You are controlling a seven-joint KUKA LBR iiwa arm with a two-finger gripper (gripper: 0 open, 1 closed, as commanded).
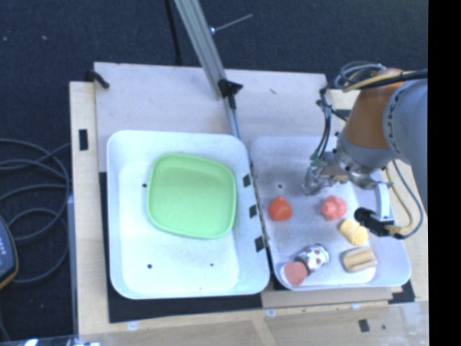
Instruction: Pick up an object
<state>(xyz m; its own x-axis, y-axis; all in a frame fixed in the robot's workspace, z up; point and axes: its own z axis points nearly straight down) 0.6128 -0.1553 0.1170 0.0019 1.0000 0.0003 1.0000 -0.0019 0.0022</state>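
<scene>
Camera view, slanted from above: two shallow white bins on a bench. The left bin (126,269) carries a green plate (192,194) lying flat toward its far half. The right bin (277,164) carries six small objects, all in its near half: an orange ball (280,209) close to the left wall; a pink lump (333,208) near the middle; a yellow piece (353,231) toward the right wall; a tan block (358,259) at the near-right corner; a small printed can (314,256) lying on its side by the near wall; and a red disc (294,272) just beside it, at the near-left corner.

The arm (374,121) reaches in over the right wall, and the gripper (317,181) hangs above bare floor in the middle of the right bin, just on the far side of the pink lump and apart from it. Whether the tool is open or closed cannot be told at this resolution; nothing is visible in it.

Step in hand, as judged: approach, with no object yet taken. The pink lump is the nearest candidate, the orange ball the next. The next move calls for a small shift toward the near wall to centre over the chosen object, a descent to the bin floor, and closure around it. Both objects look rounded and may roll aside if met off-centre.
</scene>
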